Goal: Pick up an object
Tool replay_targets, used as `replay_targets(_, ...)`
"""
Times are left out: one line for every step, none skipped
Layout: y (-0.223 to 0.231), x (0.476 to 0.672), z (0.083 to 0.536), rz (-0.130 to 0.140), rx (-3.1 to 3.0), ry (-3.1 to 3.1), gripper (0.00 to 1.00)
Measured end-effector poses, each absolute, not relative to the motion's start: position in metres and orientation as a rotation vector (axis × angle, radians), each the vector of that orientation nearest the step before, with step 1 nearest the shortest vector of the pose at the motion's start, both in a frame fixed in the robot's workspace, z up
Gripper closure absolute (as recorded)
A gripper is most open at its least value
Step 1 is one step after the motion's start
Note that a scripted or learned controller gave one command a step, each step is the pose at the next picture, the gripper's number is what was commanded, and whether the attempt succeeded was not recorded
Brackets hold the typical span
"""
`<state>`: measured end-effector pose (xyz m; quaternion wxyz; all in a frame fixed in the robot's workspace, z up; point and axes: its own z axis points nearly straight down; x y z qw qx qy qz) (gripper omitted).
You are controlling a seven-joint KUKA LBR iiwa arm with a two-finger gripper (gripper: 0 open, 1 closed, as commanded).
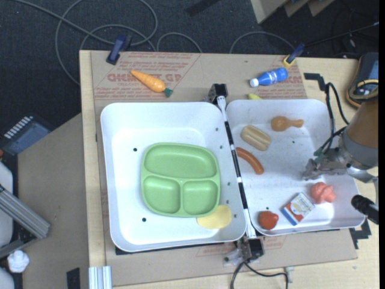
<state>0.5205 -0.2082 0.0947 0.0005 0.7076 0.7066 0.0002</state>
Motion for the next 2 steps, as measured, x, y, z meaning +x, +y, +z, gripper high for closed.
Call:
replay_targets(-0.208,0.520,0.094,0.001,2.222,2.220,0.00)
replay_targets(-0.199,0.480,0.084,-0.002,2.224,2.222,0.00)
